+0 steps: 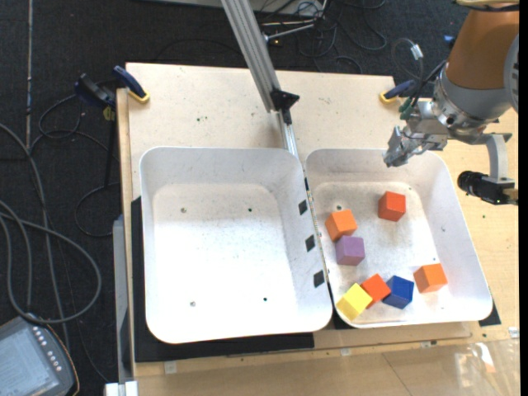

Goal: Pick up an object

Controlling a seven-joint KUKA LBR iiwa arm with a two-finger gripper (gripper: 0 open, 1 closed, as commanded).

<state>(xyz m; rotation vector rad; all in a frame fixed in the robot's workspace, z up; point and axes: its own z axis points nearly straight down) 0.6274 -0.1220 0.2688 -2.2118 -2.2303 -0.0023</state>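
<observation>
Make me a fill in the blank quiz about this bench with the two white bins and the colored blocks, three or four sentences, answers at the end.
1. All the blocks lie in the ____ bin as the camera sees it.
2. The purple block lies just below an ____ block.
3. The blue block touches an orange block, which sits beside the ____ block.
4. The gripper hangs over the right bin's ____ rim.

Answers: right; orange; yellow; far

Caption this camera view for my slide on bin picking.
Gripper poised over right bin's far edge; seven coloured blocks lie inside.
</observation>
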